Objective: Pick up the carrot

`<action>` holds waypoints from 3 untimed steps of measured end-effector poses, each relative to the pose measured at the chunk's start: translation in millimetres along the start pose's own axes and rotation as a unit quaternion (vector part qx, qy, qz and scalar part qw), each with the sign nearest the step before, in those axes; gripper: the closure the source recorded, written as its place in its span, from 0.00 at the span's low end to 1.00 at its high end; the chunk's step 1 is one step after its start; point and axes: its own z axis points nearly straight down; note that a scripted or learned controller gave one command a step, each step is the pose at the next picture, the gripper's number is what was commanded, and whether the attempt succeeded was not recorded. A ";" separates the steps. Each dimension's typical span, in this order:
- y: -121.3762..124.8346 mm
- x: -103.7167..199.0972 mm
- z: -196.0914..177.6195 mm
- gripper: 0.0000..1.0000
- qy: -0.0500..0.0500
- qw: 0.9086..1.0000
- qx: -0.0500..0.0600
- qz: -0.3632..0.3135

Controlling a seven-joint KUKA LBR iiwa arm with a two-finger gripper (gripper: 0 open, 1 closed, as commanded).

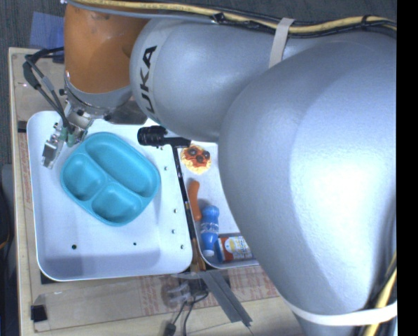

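Observation:
The carrot (193, 190) is a slim orange stick lying lengthwise at the left side of the right bin (226, 263), just below a round pizza toy (196, 158). My gripper (56, 143) hangs low over the far left corner of the left bin (96, 257), beside the upper left edge of a blue divided plate (109, 176). It is well away from the carrot, a whole bin's width to the left. Nothing shows between its tips. The bulky grey arm hides most of the right bin.
A blue bottle (209, 231) lies below the carrot, and a red and white can (234, 247) is next to it near the front. The blue plate takes up the middle of the left bin, with bare white floor in front of it.

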 end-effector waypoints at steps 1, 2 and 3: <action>-6.0 13.7 63.8 0.00 0.000 0.995 0.000 -0.102; -53.6 83.2 86.5 0.00 0.001 0.989 0.000 -0.149; -34.2 52.6 22.5 0.00 -0.001 1.000 -0.001 0.006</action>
